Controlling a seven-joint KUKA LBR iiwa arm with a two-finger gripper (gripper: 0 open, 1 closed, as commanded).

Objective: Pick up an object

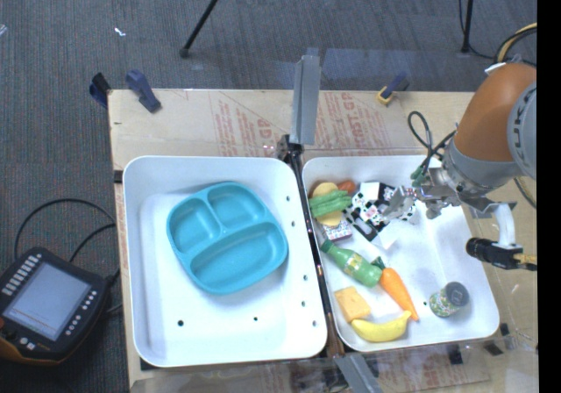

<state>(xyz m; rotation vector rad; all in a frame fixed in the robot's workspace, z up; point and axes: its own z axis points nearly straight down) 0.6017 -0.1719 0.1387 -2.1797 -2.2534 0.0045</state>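
The right bin (pixel 456 251) holds several small objects. Along its left side lie a green vegetable (pixel 330 203), a yellow piece (pixel 325 191), a black-and-white patterned toy (pixel 368 207), a green bottle (pixel 352 263), an orange carrot (pixel 399 288), a cheese wedge (pixel 352 303) and a banana (pixel 381 328). A small can (pixel 449 298) stands near the front right corner. My gripper (pixel 404 203) is low in the back half of this bin, just right of the patterned toy. I see nothing held in it.
The left bin (pixel 149 295) holds a blue divided plate (pixel 228 236). A grey post (pixel 306 102) rises behind the wall between the bins. The arm's orange band (pixel 495 124) hangs over the right bin's back right corner. A black part (pixel 493 251) juts past its right rim.
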